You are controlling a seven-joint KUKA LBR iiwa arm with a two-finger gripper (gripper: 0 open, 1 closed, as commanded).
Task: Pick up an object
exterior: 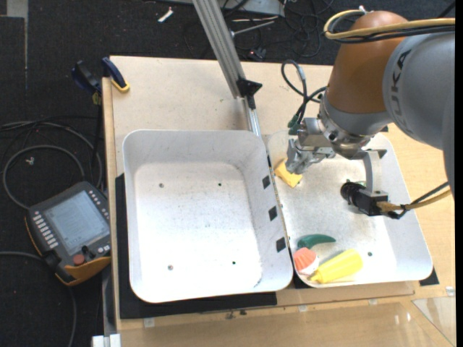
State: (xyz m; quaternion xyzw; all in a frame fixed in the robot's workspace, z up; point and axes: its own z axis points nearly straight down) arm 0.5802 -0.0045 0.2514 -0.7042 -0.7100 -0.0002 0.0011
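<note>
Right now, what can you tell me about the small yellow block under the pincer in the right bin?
The yellow block is a small, squarish piece, bright yellow, plastic or foam by the look of it. It is in the right bin, near its upper left corner, close to the wall shared with the left bin. The pincer is right over it and covers its upper part, so its full shape is hidden. Whether it is gripped or just touched, I cannot tell.
</note>
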